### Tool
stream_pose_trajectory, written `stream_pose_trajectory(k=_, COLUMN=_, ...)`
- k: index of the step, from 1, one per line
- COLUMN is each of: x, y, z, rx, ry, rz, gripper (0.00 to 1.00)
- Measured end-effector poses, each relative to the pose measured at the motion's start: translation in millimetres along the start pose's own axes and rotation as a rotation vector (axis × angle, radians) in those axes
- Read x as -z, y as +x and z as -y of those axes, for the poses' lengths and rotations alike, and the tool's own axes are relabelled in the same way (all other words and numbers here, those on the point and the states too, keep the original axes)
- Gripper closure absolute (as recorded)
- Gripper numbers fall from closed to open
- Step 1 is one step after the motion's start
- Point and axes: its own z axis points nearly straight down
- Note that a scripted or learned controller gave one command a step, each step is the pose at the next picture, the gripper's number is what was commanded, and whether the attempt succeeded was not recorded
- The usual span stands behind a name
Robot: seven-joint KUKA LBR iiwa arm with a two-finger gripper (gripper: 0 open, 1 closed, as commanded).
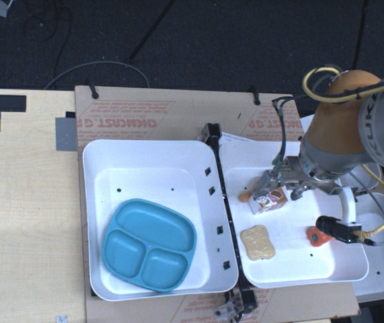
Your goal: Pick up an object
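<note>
The gripper [276, 192] is hanging low in the right bin [299, 274], directly over a small red-and-white packet [270, 200], seemingly lining up a grasp. Whether it is gripping anything I cannot tell. A tan biscuit [257, 242] is lying just below the packet, a red piece [316, 236] farther right.

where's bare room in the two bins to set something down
Left bin: the strip behind the blue divided plate. Right bin: the near floor between the tan biscuit and the red item. Crowded around the gripper and small packet.
</note>
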Motion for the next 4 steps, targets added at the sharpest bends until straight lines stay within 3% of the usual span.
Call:
stream_pose_trajectory(k=1, x=8.2, y=-0.1, z=-2.6, rx=0.002, ry=-0.014, rz=0.001, gripper=0.00)
stream_pose_trajectory(k=3, x=-81.5, y=-7.0, z=-6.0, rx=0.001, ry=-0.013, rz=0.001, gripper=0.00)
stream_pose_trajectory(k=4, x=-99.8, y=-6.3, z=-6.1, rx=-0.001, ry=-0.014, rz=0.002, gripper=0.00)
